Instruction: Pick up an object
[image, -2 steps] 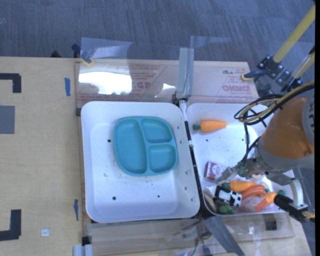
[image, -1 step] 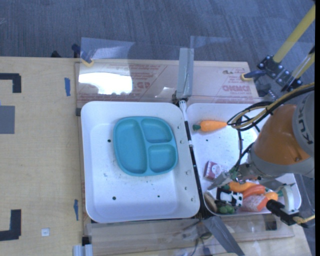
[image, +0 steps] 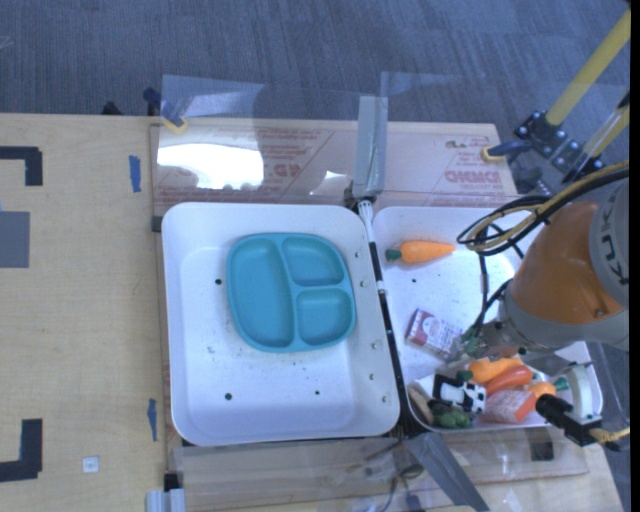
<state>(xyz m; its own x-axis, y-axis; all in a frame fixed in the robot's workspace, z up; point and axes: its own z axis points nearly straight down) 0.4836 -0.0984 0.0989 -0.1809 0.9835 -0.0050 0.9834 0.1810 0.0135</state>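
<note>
— Carrot (image: 424, 252), orange with a green top, lies in the right bin (image: 450, 300)?
— Yes, well apart from the gripper (image: 478, 352); whether its fingers are open, I cannot tell. The cardboard's red print is unreadable.

left bin (image: 190, 400): teal plate (image: 291, 291) | right bin (image: 440, 280): carrot (image: 424, 252), possibly packet (image: 432, 331)

Right bin (image: 440, 290) middle open; toy pile (image: 480, 395) crowds near corner.
</note>
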